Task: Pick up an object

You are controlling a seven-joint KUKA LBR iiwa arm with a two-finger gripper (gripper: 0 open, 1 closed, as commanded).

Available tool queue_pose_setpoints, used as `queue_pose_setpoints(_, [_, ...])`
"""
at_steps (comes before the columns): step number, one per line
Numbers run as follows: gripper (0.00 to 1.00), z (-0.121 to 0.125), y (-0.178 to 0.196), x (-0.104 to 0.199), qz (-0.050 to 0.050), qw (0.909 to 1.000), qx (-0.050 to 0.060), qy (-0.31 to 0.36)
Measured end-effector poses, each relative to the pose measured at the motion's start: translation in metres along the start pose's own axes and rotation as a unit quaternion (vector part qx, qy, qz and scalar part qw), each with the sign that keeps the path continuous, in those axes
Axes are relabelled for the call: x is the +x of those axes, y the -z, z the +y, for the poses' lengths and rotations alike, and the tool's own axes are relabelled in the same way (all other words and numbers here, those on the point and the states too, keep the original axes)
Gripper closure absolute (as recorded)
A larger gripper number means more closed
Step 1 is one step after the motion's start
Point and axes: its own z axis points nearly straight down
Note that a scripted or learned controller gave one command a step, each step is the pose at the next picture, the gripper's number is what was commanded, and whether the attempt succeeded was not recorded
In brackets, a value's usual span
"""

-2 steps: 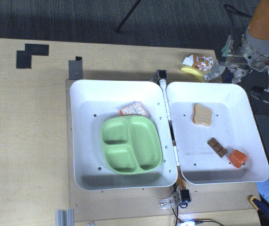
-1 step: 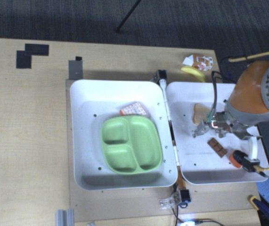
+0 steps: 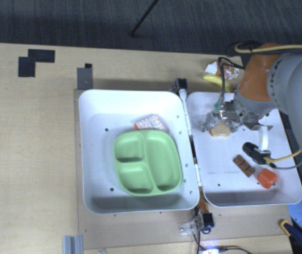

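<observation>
Nothing is seen lifted yet: the gripper (image 3: 220,121) is lowered onto a tan object (image 3: 220,131) in the right bin (image 3: 214,181), its grip state not discernible.

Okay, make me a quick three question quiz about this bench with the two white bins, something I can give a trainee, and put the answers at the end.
1. True or false: the green divided tray lies in the right bin.
2. Which thing lies nearest the gripper? A) orange block B) tan round object C) brown bar
3. Fill in: the red-and-white packet touches the tray's ____ edge (far or near).

Key
1. False; it lies in the left bin.
2. B
3. far
</observation>
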Motion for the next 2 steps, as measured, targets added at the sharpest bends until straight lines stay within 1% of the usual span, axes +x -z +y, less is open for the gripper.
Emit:
queue_pose_setpoints(1, [1.0,0.001,0.012,0.0,0.0,1.0,-0.002,0.001])
queue_pose_setpoints(2, [1.0,-0.038,0.1,0.086,0.001,1.0,0.0,0.0])
